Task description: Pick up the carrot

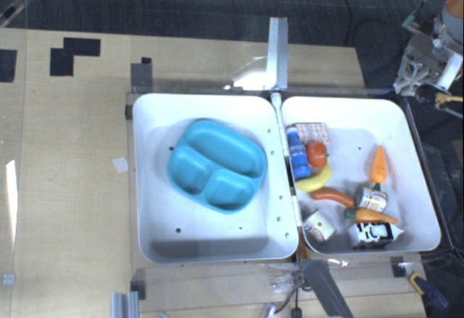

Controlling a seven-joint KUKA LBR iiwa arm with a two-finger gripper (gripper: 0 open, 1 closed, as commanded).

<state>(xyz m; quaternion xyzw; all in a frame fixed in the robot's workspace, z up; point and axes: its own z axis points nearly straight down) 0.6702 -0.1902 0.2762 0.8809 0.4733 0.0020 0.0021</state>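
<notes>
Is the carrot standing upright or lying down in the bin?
Lying down. The carrot rests flat on the floor of the right bin, green end toward the tin can.

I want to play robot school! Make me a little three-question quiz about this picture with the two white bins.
1. True or false: the blue plate lies in the same bin as the carrot.
2. The banana touches which thing? A) the tomato B) the blue plate C) the gripper
3. Fill in: the gripper is beyond the right bin's far ______ corner.

Key
1. False. The plate has three sections and lies in the left bin; the carrot lies in the right one.
2. A. The tomato sits against the banana's top.
3. Right. It is outside the bin, away from the carrot.
</notes>
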